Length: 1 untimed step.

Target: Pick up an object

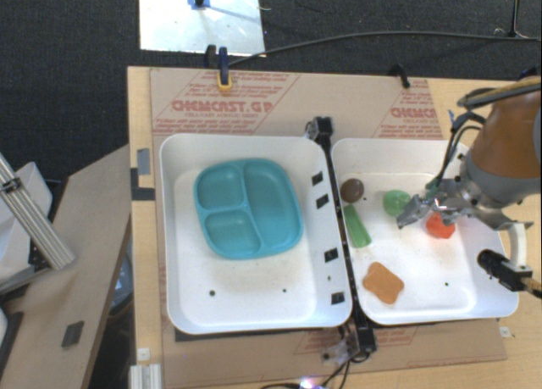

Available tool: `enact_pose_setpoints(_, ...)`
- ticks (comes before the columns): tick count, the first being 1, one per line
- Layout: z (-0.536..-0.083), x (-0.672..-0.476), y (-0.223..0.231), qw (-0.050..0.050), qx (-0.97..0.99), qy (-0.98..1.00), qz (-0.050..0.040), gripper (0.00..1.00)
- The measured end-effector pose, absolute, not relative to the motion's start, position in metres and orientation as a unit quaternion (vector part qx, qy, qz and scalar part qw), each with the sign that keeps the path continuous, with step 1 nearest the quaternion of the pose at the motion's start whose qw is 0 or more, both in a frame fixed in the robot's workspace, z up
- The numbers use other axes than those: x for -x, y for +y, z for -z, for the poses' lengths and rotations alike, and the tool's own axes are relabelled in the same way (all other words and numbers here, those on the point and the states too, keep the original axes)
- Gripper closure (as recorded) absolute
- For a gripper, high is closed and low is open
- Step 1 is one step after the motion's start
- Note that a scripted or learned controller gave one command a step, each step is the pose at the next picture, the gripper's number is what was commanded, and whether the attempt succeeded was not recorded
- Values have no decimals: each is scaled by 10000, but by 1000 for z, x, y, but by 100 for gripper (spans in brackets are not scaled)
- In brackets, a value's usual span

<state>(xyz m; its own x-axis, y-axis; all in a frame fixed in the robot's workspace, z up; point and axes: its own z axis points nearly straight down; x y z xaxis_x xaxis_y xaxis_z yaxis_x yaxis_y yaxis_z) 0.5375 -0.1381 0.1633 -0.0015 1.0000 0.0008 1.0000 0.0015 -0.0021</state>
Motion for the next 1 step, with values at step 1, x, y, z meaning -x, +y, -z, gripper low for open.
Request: enact_pose_setpoints(1,-113,-529,-132,5,7067,-7075,0,0)
